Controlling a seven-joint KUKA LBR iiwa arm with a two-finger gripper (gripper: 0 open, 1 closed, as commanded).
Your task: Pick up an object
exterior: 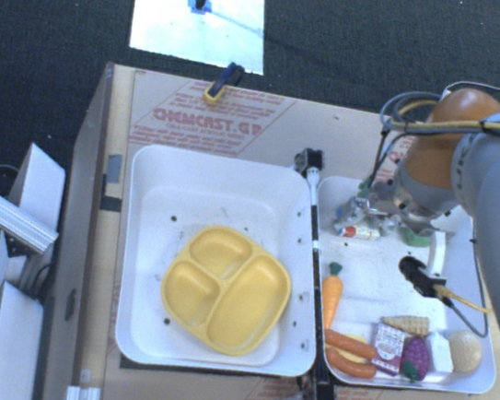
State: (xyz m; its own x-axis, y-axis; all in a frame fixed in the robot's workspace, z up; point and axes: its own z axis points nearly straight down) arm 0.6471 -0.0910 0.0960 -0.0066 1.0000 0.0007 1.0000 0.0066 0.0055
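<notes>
Fingers [359, 215] sit low in the upper left corner of the right bin [478, 370] - whether they are spread or closed, I cannot tell, and nothing shows between them. A small white and red tube [361, 232] lies just below them on the bin floor. A carrot [332, 295] lies along the bin's left wall. Along the bottom edge lie two orange sausages [348, 354], a red and white packet [388, 346], a purple grape bunch [415, 357], a wafer [406, 324] and a pale bun [464, 350]. The left bin [131, 251] holds a yellow divided plate [225, 289] - both bins rest on the tabletop [89, 217].
</notes>
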